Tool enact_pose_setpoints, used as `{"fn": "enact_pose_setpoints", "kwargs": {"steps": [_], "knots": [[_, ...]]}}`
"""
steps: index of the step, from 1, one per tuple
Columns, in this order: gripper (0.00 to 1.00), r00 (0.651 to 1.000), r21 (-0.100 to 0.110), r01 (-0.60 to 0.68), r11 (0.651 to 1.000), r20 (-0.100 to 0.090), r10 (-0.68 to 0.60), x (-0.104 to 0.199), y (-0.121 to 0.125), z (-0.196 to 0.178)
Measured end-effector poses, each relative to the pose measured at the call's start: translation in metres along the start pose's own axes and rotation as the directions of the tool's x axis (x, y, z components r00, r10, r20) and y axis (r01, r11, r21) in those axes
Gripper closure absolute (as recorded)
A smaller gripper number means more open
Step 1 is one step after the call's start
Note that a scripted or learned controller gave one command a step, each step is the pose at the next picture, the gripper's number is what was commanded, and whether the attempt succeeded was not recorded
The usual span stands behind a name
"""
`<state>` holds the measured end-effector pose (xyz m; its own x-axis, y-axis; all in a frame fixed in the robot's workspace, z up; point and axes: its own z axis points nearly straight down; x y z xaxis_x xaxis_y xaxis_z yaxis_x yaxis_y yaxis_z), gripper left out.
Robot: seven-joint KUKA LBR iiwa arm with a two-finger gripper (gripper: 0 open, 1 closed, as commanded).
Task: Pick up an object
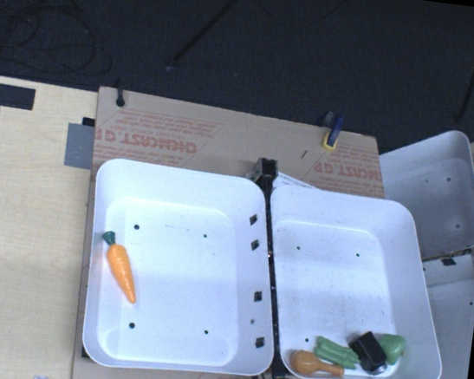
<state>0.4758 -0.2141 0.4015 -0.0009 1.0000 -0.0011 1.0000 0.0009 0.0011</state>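
Observation:
An orange toy carrot (121,270) with a green top lies along the left side of the left bin (181,185). In the near right corner of the right bin (348,210) several small things sit bunched together: a tan pear-shaped piece (315,364), a long green vegetable (336,353), a black block (368,351) and a round green piece (392,344).
The two bins rest on a brown cardboard sheet (226,143) on a light wooden bench. A black clamp strip (264,258) runs between the bins. A grey metal plate (434,190) stands at the right. A small yellow and blue clip (333,133) sits at the cardboard's far edge.

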Motion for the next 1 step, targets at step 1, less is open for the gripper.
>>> {"fn": "enact_pose_setpoints", "kwargs": {"steps": [1], "knots": [[1.00, 1.000, 0.009, 0.003, 1.000, -0.004, -0.003, 0.0424, -0.0003, 0.0667]]}}
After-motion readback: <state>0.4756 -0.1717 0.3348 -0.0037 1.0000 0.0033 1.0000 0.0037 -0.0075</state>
